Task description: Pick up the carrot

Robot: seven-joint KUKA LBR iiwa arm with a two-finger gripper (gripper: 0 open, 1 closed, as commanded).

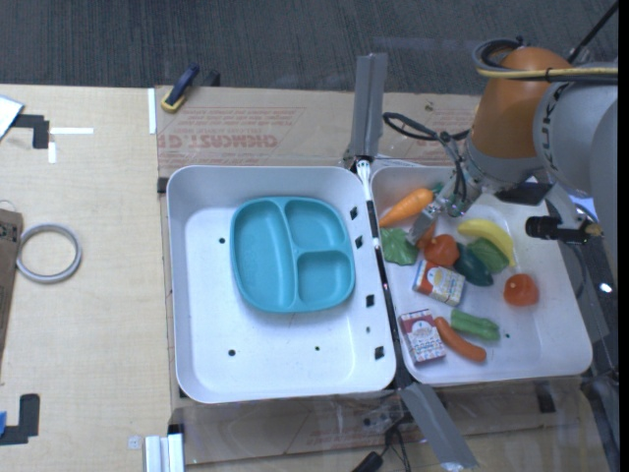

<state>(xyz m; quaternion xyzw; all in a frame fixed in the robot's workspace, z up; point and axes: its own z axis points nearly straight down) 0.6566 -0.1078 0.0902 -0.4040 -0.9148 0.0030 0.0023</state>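
As the arm's tool (444, 205) hangs just beside the carrot (407, 206) at the far left corner of the right bin (550, 362), its grip state cannot be told. Trouble likely lies in the crowding: a green leafy piece (398, 249) and a tomato (441, 250) sit near the carrot, whose tapered body could roll against the bin wall.
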